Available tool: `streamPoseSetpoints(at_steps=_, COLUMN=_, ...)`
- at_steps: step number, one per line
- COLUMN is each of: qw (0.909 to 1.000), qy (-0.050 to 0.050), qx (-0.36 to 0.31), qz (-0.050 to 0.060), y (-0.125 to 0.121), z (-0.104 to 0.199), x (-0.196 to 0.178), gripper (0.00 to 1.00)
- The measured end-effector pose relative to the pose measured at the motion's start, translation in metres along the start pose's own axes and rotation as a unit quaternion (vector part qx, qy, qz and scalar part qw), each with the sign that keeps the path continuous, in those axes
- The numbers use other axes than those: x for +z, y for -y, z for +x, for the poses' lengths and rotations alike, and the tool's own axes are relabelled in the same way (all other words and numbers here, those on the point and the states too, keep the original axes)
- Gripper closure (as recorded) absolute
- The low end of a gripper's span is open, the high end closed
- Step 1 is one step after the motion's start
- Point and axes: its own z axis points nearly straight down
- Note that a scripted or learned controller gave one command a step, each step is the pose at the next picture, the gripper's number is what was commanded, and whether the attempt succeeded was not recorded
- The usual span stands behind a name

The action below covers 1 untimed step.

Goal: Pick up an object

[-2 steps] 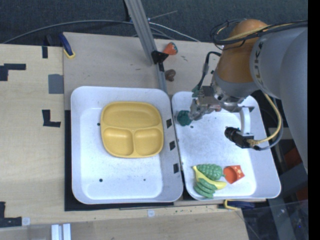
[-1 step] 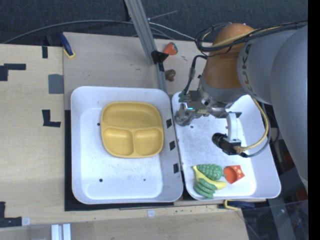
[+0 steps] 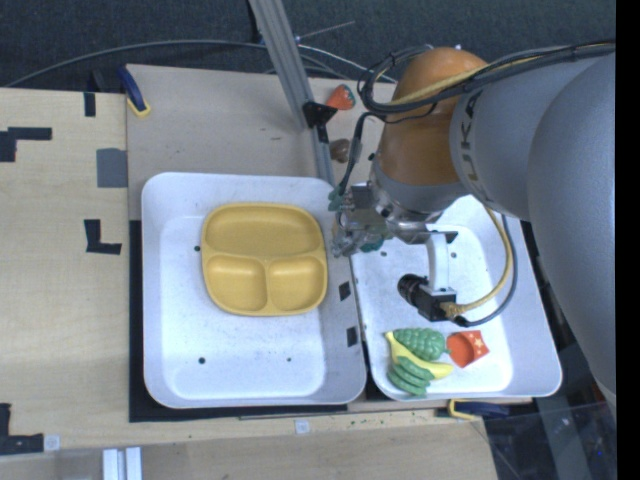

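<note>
The left bin (image 3: 170,368) has open floor along its near and left sides; the yellow divided tray (image 3: 265,258) takes up its far middle. In the right bin (image 3: 535,368), the toy foods (image 3: 430,353) crowd the near edge, and the arm (image 3: 480,138) with its tool (image 3: 355,230) overhangs the far part and the divide between bins

A pale wooden bench (image 3: 215,128) is carrying two shallow white bins that are sitting side by side and touching along their inner edges. The left bin (image 3: 160,298) is lying near the bench's middle, and the right bin (image 3: 520,363) is resting just beside it. Dark tape marks (image 3: 100,236) are sticking to the bench's left part, well apart from the bins.
</note>
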Motion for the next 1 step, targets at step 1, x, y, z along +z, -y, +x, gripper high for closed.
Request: streamPoseSetpoints(at_steps=1, qw=1.0, qy=0.0, qx=0.0, qz=0.001, y=0.0246, z=0.0468, x=-0.0125, gripper=1.0)
